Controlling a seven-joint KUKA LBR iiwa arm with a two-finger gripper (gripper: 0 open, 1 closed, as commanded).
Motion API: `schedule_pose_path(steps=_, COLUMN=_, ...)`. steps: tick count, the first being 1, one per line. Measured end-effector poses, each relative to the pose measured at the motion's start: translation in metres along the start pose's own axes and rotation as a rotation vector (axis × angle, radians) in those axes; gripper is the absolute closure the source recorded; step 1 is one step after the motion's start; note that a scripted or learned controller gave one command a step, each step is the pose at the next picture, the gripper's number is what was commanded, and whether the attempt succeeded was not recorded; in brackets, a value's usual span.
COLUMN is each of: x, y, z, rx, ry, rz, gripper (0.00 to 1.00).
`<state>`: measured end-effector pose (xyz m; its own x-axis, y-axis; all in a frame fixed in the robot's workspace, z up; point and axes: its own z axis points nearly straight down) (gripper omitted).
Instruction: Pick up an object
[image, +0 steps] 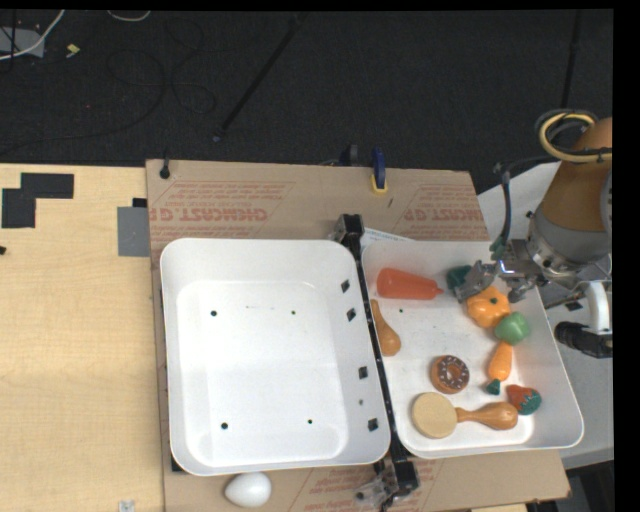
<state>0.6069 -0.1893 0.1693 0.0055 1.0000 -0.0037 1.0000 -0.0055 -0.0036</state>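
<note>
Hovering low over the far corner of the right bin (565, 430), the jaws (487, 283) sit just above an orange toy fruit (487, 308), though whether they are open or closed cannot be told. A green piece (513, 328) lies just beyond the fruit, a red-orange carrot (405, 285) off to one side. The step looks like the approach to a grasp; next, the arm likely needs a straight descent onto the fruit.
</note>
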Motion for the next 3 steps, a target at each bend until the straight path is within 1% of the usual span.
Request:
schedule_pose_path(steps=1, x=0.041, y=0.032, z=0.088, rx=0.004, ry=0.005, rz=-0.008, gripper=0.0)
schedule_pose_path(steps=2, x=0.102, y=0.036, z=0.082, rx=0.001, ry=-0.003, rz=-0.009, gripper=0.0)
schedule_pose_path(steps=3, x=0.051, y=0.01, z=0.011, rx=-0.003, ry=0.001, rz=-0.001, gripper=0.0)
